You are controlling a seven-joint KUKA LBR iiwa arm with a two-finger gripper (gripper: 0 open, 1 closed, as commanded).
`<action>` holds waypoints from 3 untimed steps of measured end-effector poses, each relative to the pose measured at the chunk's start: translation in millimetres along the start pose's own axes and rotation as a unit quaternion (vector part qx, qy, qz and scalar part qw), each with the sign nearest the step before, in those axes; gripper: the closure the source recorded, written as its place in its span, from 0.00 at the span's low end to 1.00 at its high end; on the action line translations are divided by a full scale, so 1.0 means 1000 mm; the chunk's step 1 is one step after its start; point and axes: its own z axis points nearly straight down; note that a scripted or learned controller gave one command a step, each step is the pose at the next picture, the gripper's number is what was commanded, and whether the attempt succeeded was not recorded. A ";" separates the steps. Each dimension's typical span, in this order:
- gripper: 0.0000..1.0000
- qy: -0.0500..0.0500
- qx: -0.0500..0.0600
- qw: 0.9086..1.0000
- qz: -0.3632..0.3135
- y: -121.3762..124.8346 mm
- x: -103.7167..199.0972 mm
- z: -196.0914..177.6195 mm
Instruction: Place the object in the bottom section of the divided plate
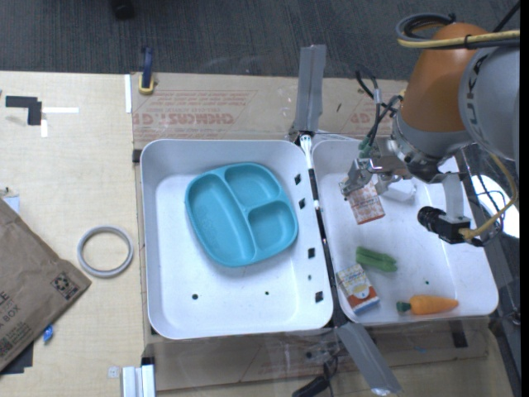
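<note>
— Claw [361, 180] status?
— I see it over the right bin [463, 304], upper left part, fingers pinching a small reddish packet [367, 206] that hangs below them, clear of the bin floor.
— Target?
— I note the blue divided plate [240, 213] in the left bin [165, 304], well apart from the packet.
— Other contents, right bin?
— Green vegetable [376, 259], small carton [357, 288], carrot [431, 305], all lying loose.

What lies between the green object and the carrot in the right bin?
In the camera view, only bare white bin floor separates the green object from the carrot; the small carton sits off left.
</note>
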 end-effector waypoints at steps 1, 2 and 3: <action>1.00 0.000 0.001 0.998 -0.055 0.011 0.057 0.011; 1.00 0.001 0.001 0.998 0.064 -0.009 0.081 0.011; 1.00 0.000 -0.001 1.000 0.031 0.056 0.146 -0.023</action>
